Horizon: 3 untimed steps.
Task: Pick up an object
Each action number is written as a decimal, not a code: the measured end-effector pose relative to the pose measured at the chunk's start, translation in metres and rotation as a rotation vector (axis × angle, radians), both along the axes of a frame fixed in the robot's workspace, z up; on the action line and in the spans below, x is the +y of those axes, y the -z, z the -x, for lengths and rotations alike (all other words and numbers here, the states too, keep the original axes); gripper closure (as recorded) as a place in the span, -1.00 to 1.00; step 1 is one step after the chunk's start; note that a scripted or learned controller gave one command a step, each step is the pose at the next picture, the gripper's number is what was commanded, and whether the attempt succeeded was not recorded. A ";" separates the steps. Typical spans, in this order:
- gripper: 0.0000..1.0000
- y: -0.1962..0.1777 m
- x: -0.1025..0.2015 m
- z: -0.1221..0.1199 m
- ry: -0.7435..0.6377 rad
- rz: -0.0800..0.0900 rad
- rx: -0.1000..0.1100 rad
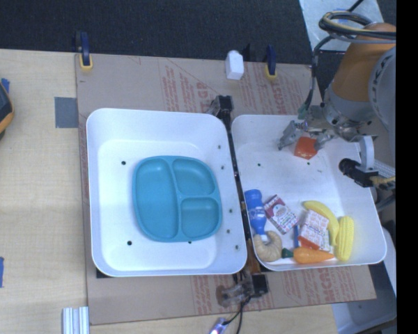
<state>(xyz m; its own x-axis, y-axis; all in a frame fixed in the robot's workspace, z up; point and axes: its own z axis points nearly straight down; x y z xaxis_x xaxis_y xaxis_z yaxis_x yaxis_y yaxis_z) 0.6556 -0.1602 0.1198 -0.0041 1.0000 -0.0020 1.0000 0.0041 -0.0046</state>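
My gripper (pixel 304 142) hangs over the far part of the right bin (pixel 376 207). Its grey fingers (pixel 287 139) are spread open. A small orange-red block (pixel 305 149) sits between the fingertips, and neither finger visibly presses on it. At the near end of the same bin lie a blue bottle (pixel 254 209), a red-and-white packet (pixel 281 214), a second packet (pixel 313 228), a banana (pixel 322 212), a corn cob (pixel 345 238), a carrot (pixel 312 256) and a beige pastry (pixel 267 246).
The left bin (pixel 97 186) holds a teal divided plate (pixel 175 198). Its rim meets the right bin's along the middle. A white clip (pixel 234 65) and blue clamps (pixel 83 47) stand along the far edge of the board.
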 end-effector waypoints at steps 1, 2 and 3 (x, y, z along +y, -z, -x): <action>-1.00 0.028 -0.047 0.055 0.000 0.000 0.001; -1.00 0.027 -0.052 -0.001 0.001 -0.002 -0.003; -1.00 -0.029 -0.052 0.071 0.001 -0.001 -0.002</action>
<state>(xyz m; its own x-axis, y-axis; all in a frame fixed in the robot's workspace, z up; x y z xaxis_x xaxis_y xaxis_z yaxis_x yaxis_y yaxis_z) 0.5844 -0.2122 0.1493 -0.0035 1.0000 -0.0006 1.0000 0.0035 -0.0025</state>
